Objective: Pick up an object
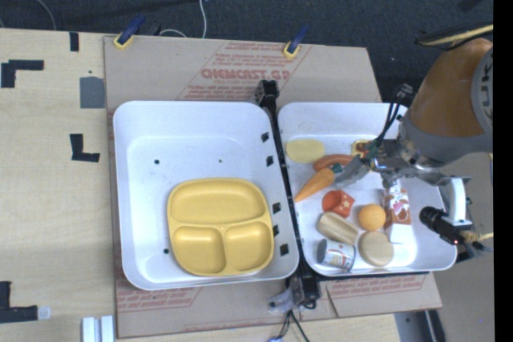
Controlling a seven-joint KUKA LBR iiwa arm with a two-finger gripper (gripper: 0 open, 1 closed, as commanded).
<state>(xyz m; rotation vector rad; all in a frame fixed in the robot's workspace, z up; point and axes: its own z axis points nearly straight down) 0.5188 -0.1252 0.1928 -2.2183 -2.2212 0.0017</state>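
1. The gripper (362,166) is seen low inside the right bin (337,114), reaching in from three o'clock; whether its jaws are spread or closed cannot be told, and nothing can be said to be held.

2. Just beside the gripper, toward nine o'clock, the likeliest target is found — a carrot (314,183) lying at a slant, its thick end near the gripper. A pale yellow disc (305,150) lies at eleven o'clock from the carrot.

3. The carrot is judged to be a light, hollow plastic toy: stiff, smooth and somewhat slippery. It would best be taken across its thicker half, since a tapered tip tends to squirt out of a pinch.

4. Toward six o'clock a crowded cluster is seen — a red piece (340,202), an orange ball (371,217), a bread roll (338,229), a round bun (376,248) and a small can (337,255). The ball would roll away easily.

5. In the left bin (144,132) a yellow divided tray (220,224) is seen.
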